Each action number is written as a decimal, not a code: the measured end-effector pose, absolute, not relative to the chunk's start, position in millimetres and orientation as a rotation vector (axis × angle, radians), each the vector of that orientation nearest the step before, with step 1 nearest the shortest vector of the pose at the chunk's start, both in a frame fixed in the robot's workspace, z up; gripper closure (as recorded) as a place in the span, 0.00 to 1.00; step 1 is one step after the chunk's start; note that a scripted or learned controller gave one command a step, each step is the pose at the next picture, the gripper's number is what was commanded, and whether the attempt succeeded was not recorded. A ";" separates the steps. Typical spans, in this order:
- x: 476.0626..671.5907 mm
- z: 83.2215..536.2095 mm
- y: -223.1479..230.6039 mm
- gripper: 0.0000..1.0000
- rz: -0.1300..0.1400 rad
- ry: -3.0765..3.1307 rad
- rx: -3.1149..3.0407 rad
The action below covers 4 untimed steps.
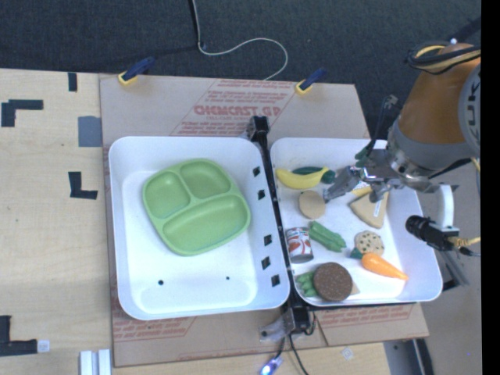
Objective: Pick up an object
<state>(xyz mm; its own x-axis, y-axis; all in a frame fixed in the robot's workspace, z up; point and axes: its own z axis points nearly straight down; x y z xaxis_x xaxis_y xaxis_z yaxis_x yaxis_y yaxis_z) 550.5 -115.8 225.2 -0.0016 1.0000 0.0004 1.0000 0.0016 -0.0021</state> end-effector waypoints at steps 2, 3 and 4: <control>555.7 316.2 -46.2 1.00 -0.004 -2.231 -2.216; 537.3 392.8 3.3 1.00 0.000 -2.226 -2.217; 514.8 409.6 19.1 1.00 0.000 -2.224 -2.218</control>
